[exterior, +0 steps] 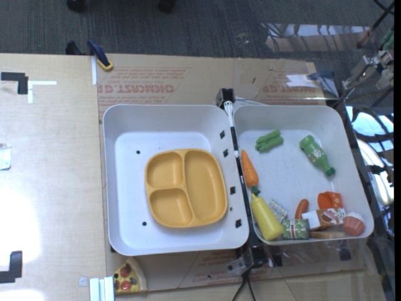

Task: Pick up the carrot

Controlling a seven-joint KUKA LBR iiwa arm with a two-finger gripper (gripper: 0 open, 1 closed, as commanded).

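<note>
- Pincer: can't tell whether the fingers are apart or together, so positions below are given item to item.
- Bench [44, 168]: pale wood on the left, with brown cardboard [156, 80] under both bins.
- Small blue and yellow clip [100, 56] at the far edge of the bench, near the cardboard's left corner.
- Toy pizza slice [127, 277] on the cardboard, just off the left bin's near-left corner.
- Left bin [119, 168]: holds a yellow three-compartment plate [186, 187], roughly centred and lying flat.
- Carrot [249, 168]: in the right bin [341, 130], against its left wall, just beside the divide between the bins. It lies lengthwise along the wall with its green top toward the near side.
- Yellow squeeze bottle [265, 217]: just near-side of the carrot, with its nozzle almost touching the carrot's green end.
- Green pea pods [269, 140]: far side of the carrot, apart from it.
- Green-labelled can [294, 229] lying next to the yellow bottle's base.
- Red sausage-like piece [302, 208] just beyond the can.
- Green bottle [316, 154]: lying tilted toward the right wall, well apart from the carrot.
- Cluster of orange and red toy food packs [332, 213] in the near-right corner. Individual items are hard to tell apart.
</note>
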